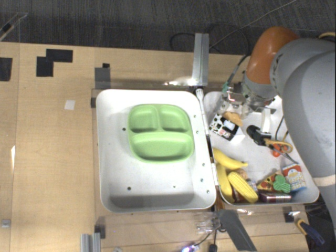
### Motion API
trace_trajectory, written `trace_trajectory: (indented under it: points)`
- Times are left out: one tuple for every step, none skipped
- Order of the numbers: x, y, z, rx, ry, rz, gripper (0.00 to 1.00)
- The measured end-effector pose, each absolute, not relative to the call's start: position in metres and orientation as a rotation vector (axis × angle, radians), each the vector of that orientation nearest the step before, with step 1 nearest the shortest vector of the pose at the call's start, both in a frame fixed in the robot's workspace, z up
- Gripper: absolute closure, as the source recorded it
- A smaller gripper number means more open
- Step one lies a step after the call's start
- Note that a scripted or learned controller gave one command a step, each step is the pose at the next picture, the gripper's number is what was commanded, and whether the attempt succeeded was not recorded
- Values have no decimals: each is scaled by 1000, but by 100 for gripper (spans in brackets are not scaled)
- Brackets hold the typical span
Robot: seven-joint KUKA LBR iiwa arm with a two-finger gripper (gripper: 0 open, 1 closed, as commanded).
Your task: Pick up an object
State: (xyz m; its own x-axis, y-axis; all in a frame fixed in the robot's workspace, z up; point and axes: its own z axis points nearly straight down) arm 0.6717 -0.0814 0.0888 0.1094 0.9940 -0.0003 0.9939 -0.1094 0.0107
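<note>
Tool: grip state unclear, over the right white plastic bin, twelve o'clock end.
Risk: glancing off the small black-and-white card, or snagging neighbours.

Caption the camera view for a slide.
Gripper low in the cluttered right bin; green divided plate in the left bin.

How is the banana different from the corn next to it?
The banana is smooth and plain yellow, while the corn looks bumpy with rows of kernels. The banana is long and curved; the corn is shorter, straighter and fatter. Both are yellow and lie in the right bin, close together.
</note>
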Motion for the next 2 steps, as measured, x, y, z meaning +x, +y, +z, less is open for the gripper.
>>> trace_trajectory:
  points:
    - [679, -80, 112, 2311, 2093, 32, 100]
    - [670, -12, 205, 2237, 2199, 10, 100]
